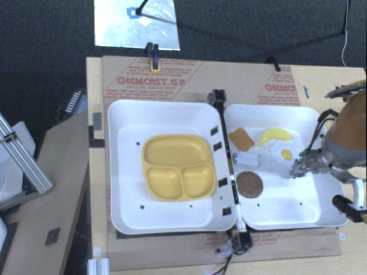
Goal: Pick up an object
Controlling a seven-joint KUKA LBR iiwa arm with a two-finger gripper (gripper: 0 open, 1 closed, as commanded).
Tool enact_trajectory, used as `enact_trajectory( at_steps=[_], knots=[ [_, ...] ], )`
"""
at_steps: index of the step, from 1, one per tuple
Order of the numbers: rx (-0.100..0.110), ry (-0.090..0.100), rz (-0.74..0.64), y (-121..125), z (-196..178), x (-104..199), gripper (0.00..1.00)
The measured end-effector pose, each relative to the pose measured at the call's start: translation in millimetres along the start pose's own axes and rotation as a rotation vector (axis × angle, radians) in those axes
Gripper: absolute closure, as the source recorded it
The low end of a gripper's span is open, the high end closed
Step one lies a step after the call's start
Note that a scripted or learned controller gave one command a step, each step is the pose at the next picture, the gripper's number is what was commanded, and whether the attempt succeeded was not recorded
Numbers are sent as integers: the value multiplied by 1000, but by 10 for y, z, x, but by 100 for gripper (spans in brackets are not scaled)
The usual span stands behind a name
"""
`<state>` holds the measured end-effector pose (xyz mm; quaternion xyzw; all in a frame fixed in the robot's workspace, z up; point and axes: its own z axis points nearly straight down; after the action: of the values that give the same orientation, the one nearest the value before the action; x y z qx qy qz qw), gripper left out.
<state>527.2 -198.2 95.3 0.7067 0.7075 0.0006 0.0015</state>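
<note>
The right bin (pixel 275 208) holds a yellow banana (pixel 275 135), an orange-brown toast piece (pixel 241 138), a white fried egg with a yellow yolk (pixel 283 152), a grey flat piece (pixel 247 160) and a round brown cookie (pixel 250 184). My gripper (pixel 299 168) reaches in from the right and hangs low over the bin floor, just right of and below the egg. Nothing shows between its fingertips.
The left bin (pixel 123 211) bears a yellow three-compartment plate (pixel 176 166). A black divider with clips (pixel 225 153) runs between the bins. The grey arm with its orange band (pixel 350 133) covers the right bin's right edge. Brown cardboard (pixel 172 80) lies beneath both bins.
</note>
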Motion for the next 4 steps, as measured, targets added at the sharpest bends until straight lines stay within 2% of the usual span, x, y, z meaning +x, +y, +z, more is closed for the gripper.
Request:
enact_trajectory(
  at_steps=[1,2,3,4],
  knots=[
    [-3,0,-3,18,-604,75,100],
    [-4,-2,-3,-19,-1217,19,100],
    [-1,0,-4,-13,-1637,25,100],
    [0,1,-7,79,-1503,509,100]
  ],
)
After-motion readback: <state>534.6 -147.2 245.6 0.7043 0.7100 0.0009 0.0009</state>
